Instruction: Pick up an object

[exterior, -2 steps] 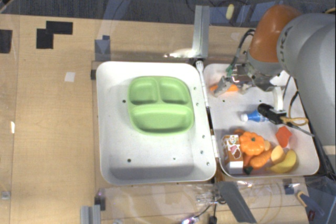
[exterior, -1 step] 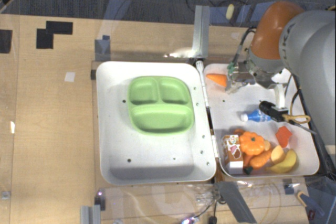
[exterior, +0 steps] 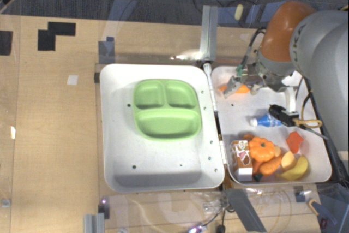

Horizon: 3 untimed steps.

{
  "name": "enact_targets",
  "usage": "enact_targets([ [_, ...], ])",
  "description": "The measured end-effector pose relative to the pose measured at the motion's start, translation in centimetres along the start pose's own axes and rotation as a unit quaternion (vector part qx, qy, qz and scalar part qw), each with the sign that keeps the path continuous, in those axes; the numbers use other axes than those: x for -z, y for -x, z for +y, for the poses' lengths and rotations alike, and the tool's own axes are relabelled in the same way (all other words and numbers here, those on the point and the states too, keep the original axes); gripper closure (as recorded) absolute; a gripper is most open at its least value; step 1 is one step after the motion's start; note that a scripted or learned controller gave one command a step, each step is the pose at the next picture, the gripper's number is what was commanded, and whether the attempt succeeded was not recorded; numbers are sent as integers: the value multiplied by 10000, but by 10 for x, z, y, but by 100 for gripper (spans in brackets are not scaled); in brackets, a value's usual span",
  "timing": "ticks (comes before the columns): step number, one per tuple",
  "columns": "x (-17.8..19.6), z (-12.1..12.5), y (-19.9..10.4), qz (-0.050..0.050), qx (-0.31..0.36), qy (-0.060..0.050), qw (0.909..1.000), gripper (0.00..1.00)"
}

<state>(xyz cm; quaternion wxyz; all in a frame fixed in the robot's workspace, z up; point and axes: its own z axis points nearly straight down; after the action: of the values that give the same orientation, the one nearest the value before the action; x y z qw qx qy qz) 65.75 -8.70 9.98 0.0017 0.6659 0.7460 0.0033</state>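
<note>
One small orange object (exterior: pixel 235 90) in right bin (exterior: pixel 327 163), jaws (exterior: pixel 233 87) over it, their state unclear

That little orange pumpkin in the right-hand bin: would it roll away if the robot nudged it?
The pumpkin looks rounded, so it might rock or roll a little. But the banana and the box crowd it, likely stopping it. It looks like a plastic toy, so probably light.

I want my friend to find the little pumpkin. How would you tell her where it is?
Look in the right bin, the one full of toys, and go to its near edge. The pumpkin sits in the pile there, between a brown box and a yellow banana. It is round, orange and ribbed, with a green stem on top.
</note>
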Motion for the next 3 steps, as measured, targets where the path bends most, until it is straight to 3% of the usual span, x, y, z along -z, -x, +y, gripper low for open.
enact_targets([
  [1, -13, 6, 14, 64, 331, -166, 9993, 0],
  [2, -13, 5, 16, 71, 469, -176, 9987, 0],
  [3, -3, 4, 22, 20, 473, -168, 9987, 100],
])
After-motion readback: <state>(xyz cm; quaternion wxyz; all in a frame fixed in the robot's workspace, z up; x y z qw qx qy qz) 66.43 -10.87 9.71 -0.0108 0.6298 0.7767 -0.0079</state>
